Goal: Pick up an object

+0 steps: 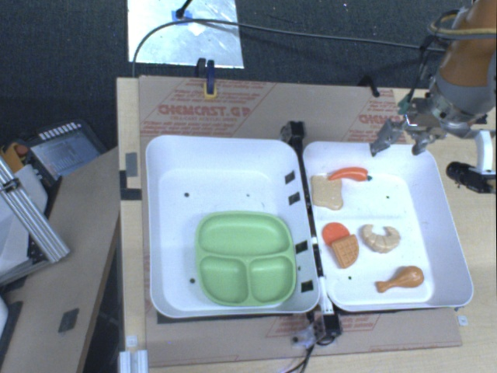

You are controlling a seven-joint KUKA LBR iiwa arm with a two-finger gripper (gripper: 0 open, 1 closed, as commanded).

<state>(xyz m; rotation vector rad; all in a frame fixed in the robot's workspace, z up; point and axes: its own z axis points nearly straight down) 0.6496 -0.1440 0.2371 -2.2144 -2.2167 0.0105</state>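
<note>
Five toy food pieces lie in the right white bin (435, 208): an orange-red hot dog (349, 174) near the far wall; a pale beige slice of bread (327, 193) just below it, touching or nearly so; a red-topped, waffle-patterned piece that looks like an ice-cream cone or pizza wedge (341, 243) near the divider; a tan croissant (382, 238) just to its right; a golden-brown chicken drumstick (401, 279) closest to the near rim, well apart from the hot dog; all five look like glossy moulded plastic. The left white bin (171, 177) holds a pale green divided plate (245, 257) with three compartments, set toward the near side. The gripper (401, 140) hangs over the far rim of the right bin, its two fingers spread apart with nothing between them, above and to the right of the hot dog; the grey arm with its orange band (472, 61) enters from the upper right. The brown board (256, 107) under both bins carries red mirrored lettering that reads as "CHEMCAST GP"; a yellow-and-black clamp (208, 78) grips its far edge; a silvery sheet (185, 22) lies on the dark floor beyond.
</note>
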